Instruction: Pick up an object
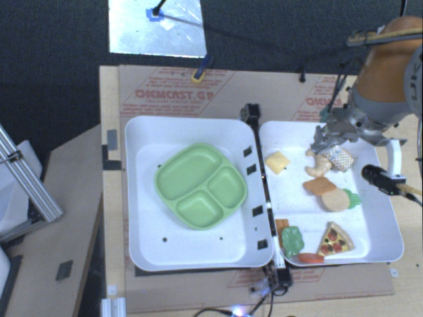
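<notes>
My gripper (323,141) hangs low over the back of the right bin (386,224), at the end of the grey arm with its orange band (390,65). Directly below and in front of it lie a beige curved toy (318,168) and a silver patterned packet (341,158); whether it touches either I cannot tell. Further toy foods lie in the same bin: a yellow cheese block (277,162), an orange-brown piece (320,185), a tan round with a green edge (337,200), a pizza slice (335,239) and a green leafy piece (291,240).
The left bin (142,243) holds a green divided plate (201,185). A black divider with clips (259,177) runs between the bins. A black cylinder on a white bracket (382,177) juts out at the right bin's right side. A shiny metal sheet (156,18) lies behind the bench.
</notes>
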`<state>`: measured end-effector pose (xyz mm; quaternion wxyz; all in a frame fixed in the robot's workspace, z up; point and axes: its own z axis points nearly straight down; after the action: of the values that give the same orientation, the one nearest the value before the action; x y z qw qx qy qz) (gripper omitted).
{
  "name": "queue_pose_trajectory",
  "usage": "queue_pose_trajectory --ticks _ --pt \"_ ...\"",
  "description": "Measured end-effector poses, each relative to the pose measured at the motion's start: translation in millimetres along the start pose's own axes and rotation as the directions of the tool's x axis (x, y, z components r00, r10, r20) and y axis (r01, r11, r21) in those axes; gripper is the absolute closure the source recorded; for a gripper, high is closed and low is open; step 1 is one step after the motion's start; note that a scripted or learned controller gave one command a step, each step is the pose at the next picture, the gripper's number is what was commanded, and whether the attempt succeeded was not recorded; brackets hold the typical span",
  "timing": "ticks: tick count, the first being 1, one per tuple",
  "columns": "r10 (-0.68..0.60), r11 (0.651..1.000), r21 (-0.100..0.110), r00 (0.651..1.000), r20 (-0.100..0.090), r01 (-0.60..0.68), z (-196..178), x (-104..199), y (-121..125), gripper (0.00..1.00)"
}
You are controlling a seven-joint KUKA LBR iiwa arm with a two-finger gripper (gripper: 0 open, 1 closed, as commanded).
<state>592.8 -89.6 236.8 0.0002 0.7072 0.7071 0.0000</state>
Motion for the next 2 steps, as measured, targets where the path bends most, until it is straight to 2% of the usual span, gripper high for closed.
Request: queue_pose_trajectory --ticks 1,2 --pt "0.0 1.0 0.003 1.0 -0.001 0.0 14 10 -56 1.0" --pt "-0.001 1.0 0.002 1.0 -0.001 0.001 22 16 -97 1.0"
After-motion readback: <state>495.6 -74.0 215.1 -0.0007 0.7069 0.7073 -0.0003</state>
